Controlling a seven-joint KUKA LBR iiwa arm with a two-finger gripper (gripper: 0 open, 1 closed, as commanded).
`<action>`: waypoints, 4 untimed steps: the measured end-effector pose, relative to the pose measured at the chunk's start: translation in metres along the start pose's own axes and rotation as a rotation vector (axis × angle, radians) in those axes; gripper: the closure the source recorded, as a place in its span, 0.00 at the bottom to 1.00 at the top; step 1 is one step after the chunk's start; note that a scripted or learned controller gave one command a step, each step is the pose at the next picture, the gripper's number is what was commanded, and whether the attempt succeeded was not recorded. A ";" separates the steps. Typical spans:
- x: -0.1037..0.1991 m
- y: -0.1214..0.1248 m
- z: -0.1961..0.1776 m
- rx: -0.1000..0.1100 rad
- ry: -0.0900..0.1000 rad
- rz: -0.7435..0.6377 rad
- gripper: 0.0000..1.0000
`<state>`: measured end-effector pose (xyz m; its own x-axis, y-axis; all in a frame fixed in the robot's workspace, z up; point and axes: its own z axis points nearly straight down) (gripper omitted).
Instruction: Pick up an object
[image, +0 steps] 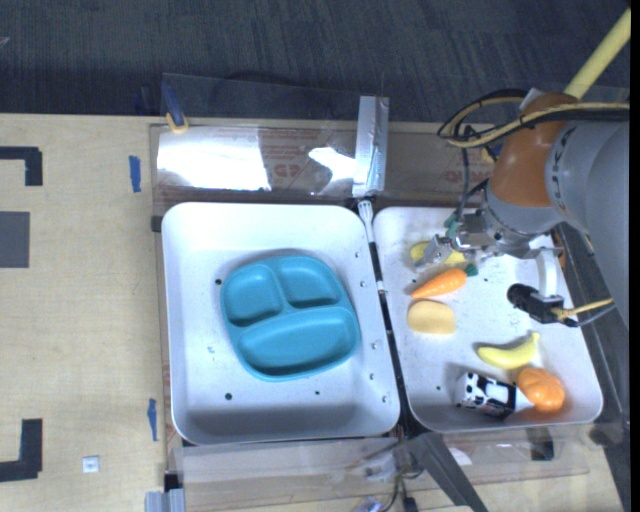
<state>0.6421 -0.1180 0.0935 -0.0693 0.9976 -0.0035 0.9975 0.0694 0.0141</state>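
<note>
Approach step: hand (462, 243) low at right bin's (590, 400) far-left corner, by carrot (440, 284); grip state unclear. Next: clamp, lift.

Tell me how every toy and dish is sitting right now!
Blue plate: flat, right way up, in left bin.
Carrot: lying in right bin, just below gripper.
Yellow lump: resting under carrot.
Banana: lying down.
Orange fruit: beside banana.
Cow toy: tipped over.
</note>
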 end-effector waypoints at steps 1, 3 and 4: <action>0.000 -0.002 -0.006 0.007 -0.001 -0.002 1.00; 0.022 0.010 0.008 0.016 0.002 -0.094 0.00; 0.021 0.012 -0.005 0.008 -0.001 -0.095 1.00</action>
<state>0.6525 -0.0958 0.0989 -0.1638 0.9865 -0.0051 0.9865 0.1638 0.0058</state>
